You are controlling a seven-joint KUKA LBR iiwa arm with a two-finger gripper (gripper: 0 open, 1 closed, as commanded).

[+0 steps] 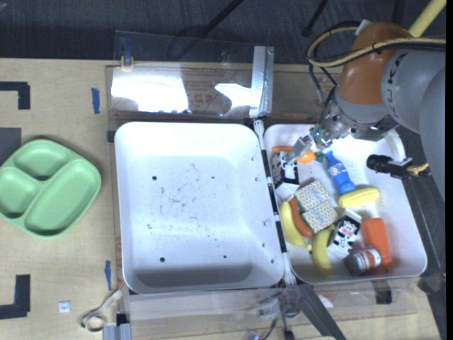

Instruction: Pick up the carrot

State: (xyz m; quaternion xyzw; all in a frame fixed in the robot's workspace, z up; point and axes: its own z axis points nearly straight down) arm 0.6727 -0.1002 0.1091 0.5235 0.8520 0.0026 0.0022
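A small orange carrot [306, 157] lies at the back left of the right bin [410, 222], partly hidden among other items; another orange bit [282, 149] shows just left of it. My gripper [315, 144] hangs low over that corner, directly above and touching or nearly touching the carrot. The grey arm with its orange band [368, 59] reaches in from the upper right. Nothing is visibly held.
Crowding the right bin are a blue bottle [338, 173], a yellow fruit [359, 197], a checkered box [315, 204], bananas [322, 250], an orange can [375, 238] and black-and-white toys [345, 232]. The left bin [191, 204] adjoins it. A green divided plate [46, 186] sits far left.
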